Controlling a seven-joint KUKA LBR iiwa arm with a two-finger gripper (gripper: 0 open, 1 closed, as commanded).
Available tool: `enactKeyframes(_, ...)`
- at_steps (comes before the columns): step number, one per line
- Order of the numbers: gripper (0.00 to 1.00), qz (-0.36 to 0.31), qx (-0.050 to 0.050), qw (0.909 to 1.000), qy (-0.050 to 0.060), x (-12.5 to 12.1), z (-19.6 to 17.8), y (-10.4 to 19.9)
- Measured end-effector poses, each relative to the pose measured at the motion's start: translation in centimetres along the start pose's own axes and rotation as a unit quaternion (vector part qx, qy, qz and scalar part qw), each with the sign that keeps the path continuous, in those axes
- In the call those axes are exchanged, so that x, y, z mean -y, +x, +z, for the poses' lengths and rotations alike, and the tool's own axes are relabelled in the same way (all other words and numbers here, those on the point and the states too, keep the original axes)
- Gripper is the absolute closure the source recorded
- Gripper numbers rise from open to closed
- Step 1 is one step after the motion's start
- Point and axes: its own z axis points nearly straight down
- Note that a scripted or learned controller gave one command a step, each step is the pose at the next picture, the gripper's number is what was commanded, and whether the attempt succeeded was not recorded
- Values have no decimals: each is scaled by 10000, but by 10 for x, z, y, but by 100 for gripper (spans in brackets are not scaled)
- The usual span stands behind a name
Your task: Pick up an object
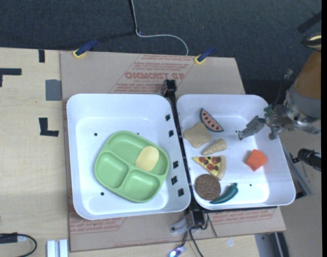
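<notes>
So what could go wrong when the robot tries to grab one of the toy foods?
The gripper hovers over the right bin, near the orange block. That block sits close to the bin's right wall, so the gripper might bump the wall. The bread slice, cone and pizza slice lie crowded together, so a grab there could nudge a neighbour or catch two.

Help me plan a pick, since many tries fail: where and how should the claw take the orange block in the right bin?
Take the orange block across its two opposite flat sides, coming straight down from above. It sits alone on the right bin's floor, apart from the pizza slice and the wall, so both fingers likely have room. The claw hovers just above-left of it.
</notes>
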Motion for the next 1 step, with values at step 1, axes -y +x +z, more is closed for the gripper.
enactKeyframes(1,0,9,-19,10000,28,32,130,40)
